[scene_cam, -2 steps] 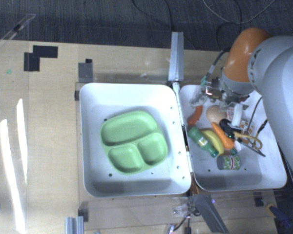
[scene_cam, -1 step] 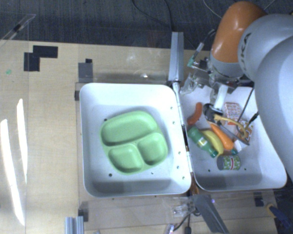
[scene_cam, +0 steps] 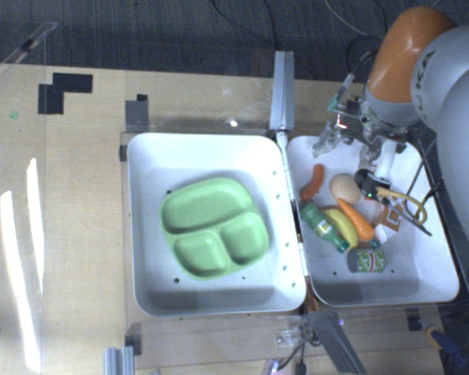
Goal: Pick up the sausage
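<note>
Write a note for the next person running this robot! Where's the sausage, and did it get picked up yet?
Gripper: above the back of the right bin; I cannot tell its finger state.
Sausage: lying in the right bin by the divider, apart from the gripper.
Beside it: green bottle, banana, carrot, can.
Green tray: left bin.
Done: nothing yet.
Left: grasp and lift the sausage.

I see smooth, glossy white plastic bins, a matt green plastic tray, a pale wood-look bench, a shiny sausage and a brushed metal bar between bins
</note>
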{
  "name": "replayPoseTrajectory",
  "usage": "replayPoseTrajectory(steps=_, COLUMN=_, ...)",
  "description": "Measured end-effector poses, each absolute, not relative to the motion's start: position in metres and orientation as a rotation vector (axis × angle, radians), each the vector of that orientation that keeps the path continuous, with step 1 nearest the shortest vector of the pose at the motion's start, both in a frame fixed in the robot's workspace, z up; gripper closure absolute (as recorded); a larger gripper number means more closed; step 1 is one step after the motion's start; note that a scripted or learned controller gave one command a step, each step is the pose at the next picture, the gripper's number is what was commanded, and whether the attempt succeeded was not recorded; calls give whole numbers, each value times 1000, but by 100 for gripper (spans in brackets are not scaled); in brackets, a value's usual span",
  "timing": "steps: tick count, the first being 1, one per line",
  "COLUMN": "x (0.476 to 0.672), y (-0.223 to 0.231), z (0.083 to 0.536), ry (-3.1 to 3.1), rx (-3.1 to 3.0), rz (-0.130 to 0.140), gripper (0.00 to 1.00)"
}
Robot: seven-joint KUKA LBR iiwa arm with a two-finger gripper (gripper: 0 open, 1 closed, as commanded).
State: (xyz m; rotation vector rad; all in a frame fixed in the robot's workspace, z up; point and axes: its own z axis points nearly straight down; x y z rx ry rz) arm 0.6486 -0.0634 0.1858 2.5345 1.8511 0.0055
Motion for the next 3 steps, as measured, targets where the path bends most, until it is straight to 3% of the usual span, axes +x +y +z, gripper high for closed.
replayPoseTrajectory(steps=1, x=668, y=-84, z=86, ry=1760, rx=2605, rz=-2, gripper=0)
replayPoseTrajectory(steps=2, x=672, y=-82, z=99, ry=1764, rx=2593, rz=13, gripper=100)
replayPoseTrajectory(steps=3, x=670, y=-48, z=220, ry=2303, rx=2130, rz=8, gripper=100)
